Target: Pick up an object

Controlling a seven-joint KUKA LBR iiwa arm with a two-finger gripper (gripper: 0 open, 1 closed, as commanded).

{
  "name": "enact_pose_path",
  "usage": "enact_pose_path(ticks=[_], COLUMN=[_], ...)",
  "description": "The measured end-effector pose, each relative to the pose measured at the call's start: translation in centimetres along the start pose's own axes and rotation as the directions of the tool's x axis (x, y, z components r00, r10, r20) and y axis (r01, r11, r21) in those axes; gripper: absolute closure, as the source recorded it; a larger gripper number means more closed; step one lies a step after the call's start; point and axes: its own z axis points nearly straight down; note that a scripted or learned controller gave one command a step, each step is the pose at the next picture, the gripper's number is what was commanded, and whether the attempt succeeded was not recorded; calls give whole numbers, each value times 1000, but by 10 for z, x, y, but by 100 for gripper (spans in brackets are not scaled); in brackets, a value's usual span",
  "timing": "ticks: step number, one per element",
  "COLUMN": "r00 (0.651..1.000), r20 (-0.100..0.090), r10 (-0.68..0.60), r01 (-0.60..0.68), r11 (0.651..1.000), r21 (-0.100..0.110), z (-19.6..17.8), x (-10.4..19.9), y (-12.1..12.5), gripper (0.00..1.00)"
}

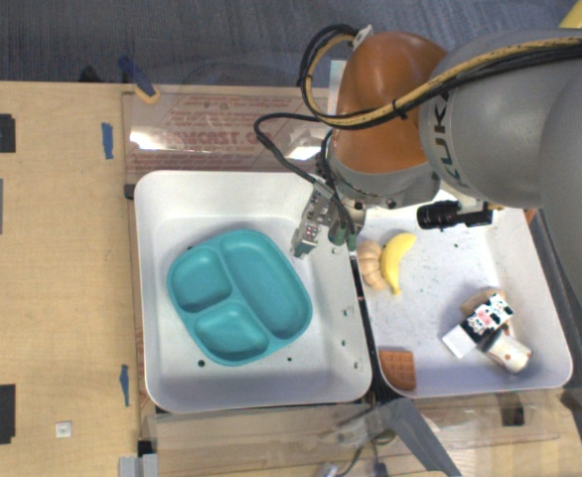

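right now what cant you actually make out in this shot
- Gripper, camera view: small and dark under the orange wrist; open or shut is unclear.
- Right bin: its far end is hidden by the arm.
- Cow-print object: too small to identify.
- Brown waffle-like piece: partly cut by the bin's rim.
- Pale item beside the banana: too small to name.

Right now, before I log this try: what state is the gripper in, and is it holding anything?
Gripper: cannot be told; it hangs above the left white bin, with nothing seen in it.
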Motion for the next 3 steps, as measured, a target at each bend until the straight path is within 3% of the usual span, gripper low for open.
enact_pose_path(ticks=[1,2,3], r00=[942,831,378], r20=[2,13,-5], r10=[335,557,926], r01=[-335,-556,-926], r11=[942,831,378], r21=[2,-19,-20], z=[-11,73,84], x=[32,74,68], y=[64,65,91], gripper=[100,100,100])
